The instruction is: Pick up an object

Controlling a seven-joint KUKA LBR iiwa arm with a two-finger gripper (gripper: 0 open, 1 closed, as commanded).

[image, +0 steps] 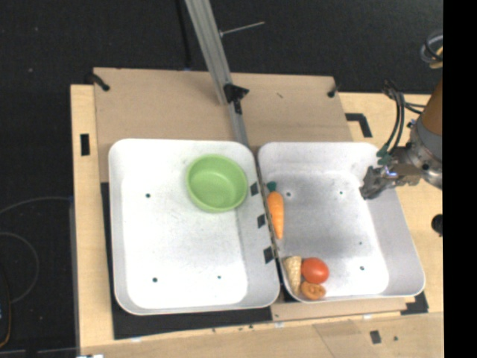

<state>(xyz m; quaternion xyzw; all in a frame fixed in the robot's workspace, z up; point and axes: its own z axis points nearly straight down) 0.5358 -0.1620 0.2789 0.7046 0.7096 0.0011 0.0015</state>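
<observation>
An orange carrot lies along the left wall of the right bin. In that bin's near left corner sit a red tomato, a pale beige piece and a small orange-brown piece. A green bowl stands in the upper right of the left bin. My gripper hangs over the right bin's right side, well away from the food, and nothing shows between its fingers.
A grey metal pole slants down from the top to the gap between the bins. Both bins rest on a brown board on the wooden bench. Cables run beside the arm at the right.
</observation>
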